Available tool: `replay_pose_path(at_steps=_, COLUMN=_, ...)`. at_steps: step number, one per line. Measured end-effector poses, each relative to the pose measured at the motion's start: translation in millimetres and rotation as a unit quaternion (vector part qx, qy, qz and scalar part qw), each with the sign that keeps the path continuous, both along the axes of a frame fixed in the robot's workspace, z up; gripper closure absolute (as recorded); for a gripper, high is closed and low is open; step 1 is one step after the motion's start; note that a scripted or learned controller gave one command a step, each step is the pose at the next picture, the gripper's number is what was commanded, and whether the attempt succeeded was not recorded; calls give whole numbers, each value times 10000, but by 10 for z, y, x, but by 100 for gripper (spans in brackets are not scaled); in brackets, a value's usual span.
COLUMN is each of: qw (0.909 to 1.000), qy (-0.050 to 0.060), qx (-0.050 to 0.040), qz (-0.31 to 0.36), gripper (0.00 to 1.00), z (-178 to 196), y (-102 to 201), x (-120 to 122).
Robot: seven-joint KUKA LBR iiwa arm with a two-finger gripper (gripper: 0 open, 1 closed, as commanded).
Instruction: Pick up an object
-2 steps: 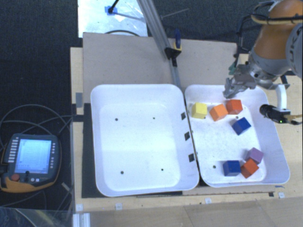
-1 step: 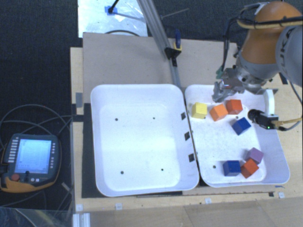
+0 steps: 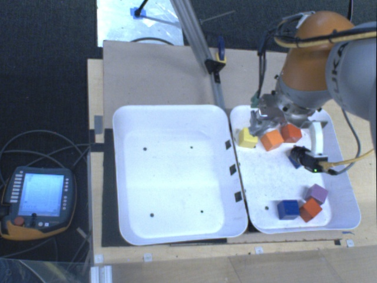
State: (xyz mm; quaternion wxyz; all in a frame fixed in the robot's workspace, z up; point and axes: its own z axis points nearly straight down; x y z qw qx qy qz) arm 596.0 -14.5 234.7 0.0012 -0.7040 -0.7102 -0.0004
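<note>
Yellow block (image 3: 246,138) lies at the upper left of the right bin (image 3: 341,217), just beside an orange block (image 3: 271,140) and red block (image 3: 291,133). With the gripper (image 3: 259,122) low over them, grip unreadable, descending squarely on one block should avoid nudging neighbours.

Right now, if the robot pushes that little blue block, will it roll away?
Probably not. The blue block looks boxy with flat faces, so it should slide, not roll. It sits close beside an orange block, which it might bump. It looks small and stiff, so likely light.
</note>
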Motion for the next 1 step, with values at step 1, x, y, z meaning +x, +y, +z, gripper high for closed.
replay_pose_path(at_steps=1, qw=10000, qy=3, qx=0, qz=5, gripper=100, z=-85, y=452, x=-185)
